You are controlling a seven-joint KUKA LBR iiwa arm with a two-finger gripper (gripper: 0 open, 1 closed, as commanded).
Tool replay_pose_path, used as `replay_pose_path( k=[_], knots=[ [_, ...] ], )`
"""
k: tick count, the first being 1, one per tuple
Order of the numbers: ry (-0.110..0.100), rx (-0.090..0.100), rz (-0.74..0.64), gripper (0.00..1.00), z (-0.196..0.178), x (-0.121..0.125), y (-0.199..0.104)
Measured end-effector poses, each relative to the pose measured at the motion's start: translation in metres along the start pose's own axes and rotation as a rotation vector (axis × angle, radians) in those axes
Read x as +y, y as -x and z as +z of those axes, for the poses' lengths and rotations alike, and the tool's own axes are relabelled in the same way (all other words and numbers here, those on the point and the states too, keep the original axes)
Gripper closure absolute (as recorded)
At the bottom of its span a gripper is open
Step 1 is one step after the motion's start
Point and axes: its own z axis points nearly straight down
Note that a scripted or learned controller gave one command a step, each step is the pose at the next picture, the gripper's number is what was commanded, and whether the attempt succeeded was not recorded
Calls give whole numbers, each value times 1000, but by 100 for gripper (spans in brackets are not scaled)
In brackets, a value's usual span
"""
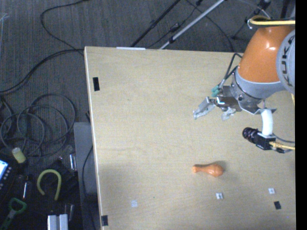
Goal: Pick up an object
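On the pale wooden table (pixel 144 128), a small orange pear-shaped object (pixel 209 169) lies on its side toward the near edge, narrow end pointing left. Above and slightly right of it, well apart, the metal claw (pixel 212 108) of the grey-and-orange arm (pixel 266 61) hangs with its 2 fingers spread and nothing between them.

From my remote seat, the feed looks soft and slightly grainy, with fine detail smeared. Even, moderately bright light falls from overhead onto the pale counter (pixel 144 128), without glare. A faint darker patch dims the counter's lower left. The orange object (pixel 209 169) casts almost no shadow. The surrounding carpeted floor (pixel 43 42) reads dark and murky.
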Motion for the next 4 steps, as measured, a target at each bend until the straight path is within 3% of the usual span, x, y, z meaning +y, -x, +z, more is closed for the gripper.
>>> replay_pose_path(
  k=[1,2,3,4],
  knots=[
    [3,-2,-46,0,-26,-25,68],
    [1,-3,-118,0,37,55,94],
    [1,-3,-72,0,133,110,127],
    [3,-4,-440,0,152,113,126]
  ],
)
